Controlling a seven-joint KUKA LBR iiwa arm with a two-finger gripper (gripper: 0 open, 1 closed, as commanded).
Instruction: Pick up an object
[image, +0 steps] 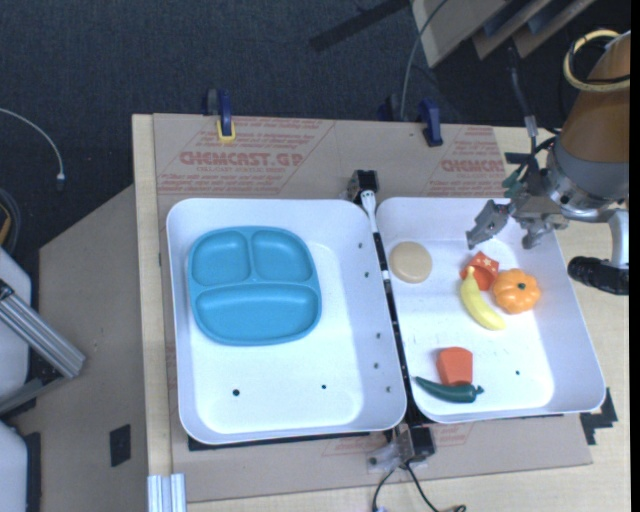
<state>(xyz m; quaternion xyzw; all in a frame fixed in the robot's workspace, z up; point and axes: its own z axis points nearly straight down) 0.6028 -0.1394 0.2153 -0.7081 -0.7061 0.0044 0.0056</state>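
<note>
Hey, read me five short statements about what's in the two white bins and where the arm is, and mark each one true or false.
1. The blue divided plate lies in the left bin. True.
2. The banana lies in the left bin. False: it lies in the right bin, beside the small orange pumpkin.
3. The end effector hovers over the far part of the right bin. True.
4. The round beige disc sits on the blue divided plate. False: it lies on the right bin's floor, near the divide between the bins.
5. The green pepper lies at the near end of the right bin, against an orange-red block. True.
</note>
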